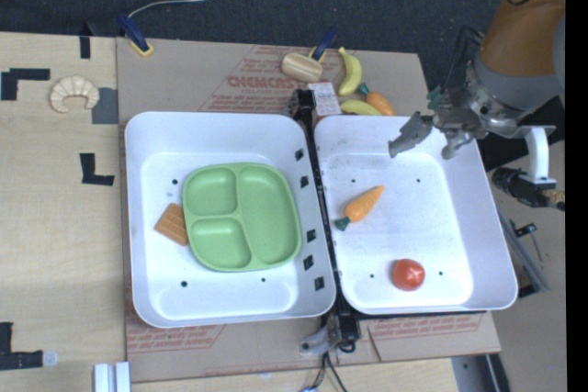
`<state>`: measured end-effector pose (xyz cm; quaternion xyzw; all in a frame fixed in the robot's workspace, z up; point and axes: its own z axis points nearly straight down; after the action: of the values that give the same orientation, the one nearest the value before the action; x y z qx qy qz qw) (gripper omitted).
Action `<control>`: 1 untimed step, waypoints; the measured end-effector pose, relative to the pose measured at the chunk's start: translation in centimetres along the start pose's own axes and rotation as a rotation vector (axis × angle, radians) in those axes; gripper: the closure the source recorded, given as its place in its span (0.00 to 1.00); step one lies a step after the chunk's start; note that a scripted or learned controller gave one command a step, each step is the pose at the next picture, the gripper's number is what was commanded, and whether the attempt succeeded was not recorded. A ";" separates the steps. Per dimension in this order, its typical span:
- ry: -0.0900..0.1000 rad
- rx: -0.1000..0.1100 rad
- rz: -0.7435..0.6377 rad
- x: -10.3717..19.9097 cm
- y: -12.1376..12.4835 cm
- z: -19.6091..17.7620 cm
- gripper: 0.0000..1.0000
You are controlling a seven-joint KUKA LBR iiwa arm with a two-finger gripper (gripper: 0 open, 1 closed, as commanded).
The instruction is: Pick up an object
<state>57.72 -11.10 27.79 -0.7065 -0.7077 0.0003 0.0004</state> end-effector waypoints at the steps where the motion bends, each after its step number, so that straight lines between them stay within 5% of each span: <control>1: 0.000 -0.004 0.000 1.2 3.1 19.2 0.00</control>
<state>60.83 -9.87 8.64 -0.7064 -0.7078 -0.0013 -0.0009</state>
